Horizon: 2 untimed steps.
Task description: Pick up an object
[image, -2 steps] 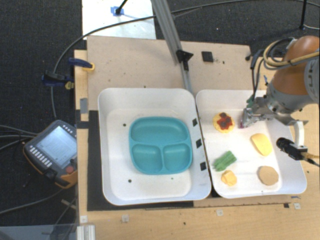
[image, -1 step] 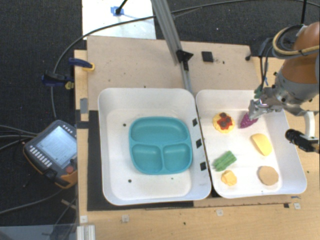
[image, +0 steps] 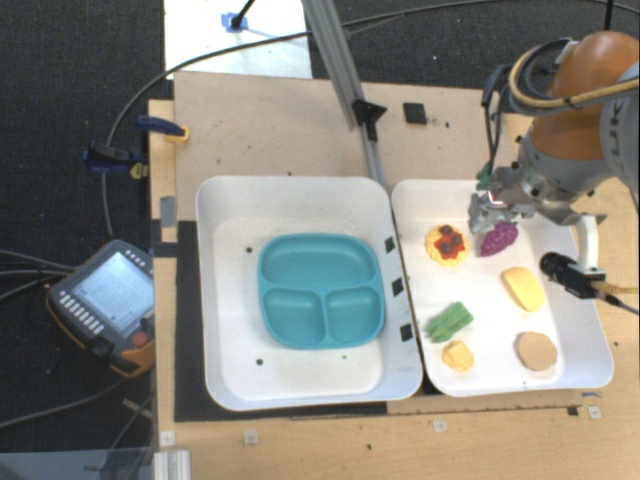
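— Dark carpet surrounds a tan desk (image: 290,128) carrying two white bins, and the arm comes in from the right. What step is this?

— Approach, I'd judge. The end effector (image: 487,211) sits low over the far part of the right bin (image: 600,368), just beside the purple grapes (image: 499,237) and near the round pizza toy (image: 446,244). Nothing shows between its fingers, so I'd call nothing picked yet.

— Open or closed?

— I cannot tell; the wrist covers the tips from this angle.

— What does the next move call for?

— Probably centring on the grapes, descending and closing on them without nudging the pizza alongside. Whether it touches the grapes already is unclear.

— Other candidates?

— Nearer in that bin: a yellow wedge (image: 523,288), a green piece (image: 450,320), a small yellow lump (image: 458,355) and a tan disc (image: 537,351). The left bin (image: 225,368) holds a teal divided plate (image: 322,290).

— Anything cut off?

— The arm's upper part runs out at the right, and a black fitting (image: 565,271) overlaps the bin's right side.
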{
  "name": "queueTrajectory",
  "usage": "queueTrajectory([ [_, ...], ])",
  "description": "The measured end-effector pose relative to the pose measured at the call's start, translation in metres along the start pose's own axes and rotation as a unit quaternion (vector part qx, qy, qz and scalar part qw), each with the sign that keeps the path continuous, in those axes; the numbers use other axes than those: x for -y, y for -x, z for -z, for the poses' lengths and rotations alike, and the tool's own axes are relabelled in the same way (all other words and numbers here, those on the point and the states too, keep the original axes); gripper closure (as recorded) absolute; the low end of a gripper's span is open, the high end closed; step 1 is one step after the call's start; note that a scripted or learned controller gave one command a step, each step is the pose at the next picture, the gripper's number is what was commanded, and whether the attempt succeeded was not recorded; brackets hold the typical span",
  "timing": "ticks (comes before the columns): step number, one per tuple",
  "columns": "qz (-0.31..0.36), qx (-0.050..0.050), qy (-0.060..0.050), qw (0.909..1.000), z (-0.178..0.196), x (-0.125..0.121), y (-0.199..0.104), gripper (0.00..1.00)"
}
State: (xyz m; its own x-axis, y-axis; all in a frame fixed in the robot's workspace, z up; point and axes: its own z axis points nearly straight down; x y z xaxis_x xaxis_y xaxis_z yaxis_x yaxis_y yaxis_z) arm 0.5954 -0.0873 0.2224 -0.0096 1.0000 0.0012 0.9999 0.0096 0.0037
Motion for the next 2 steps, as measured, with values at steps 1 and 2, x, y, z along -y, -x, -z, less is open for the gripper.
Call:
queueTrajectory([
  [1, 0.001, 0.0, -0.001, 1.0, 0.011, 0.003, -0.053, 1.0],
  [2, 0.0, -0.001, -0.001, 1.0, 0.011, 0.001, -0.097, 1.0],
])
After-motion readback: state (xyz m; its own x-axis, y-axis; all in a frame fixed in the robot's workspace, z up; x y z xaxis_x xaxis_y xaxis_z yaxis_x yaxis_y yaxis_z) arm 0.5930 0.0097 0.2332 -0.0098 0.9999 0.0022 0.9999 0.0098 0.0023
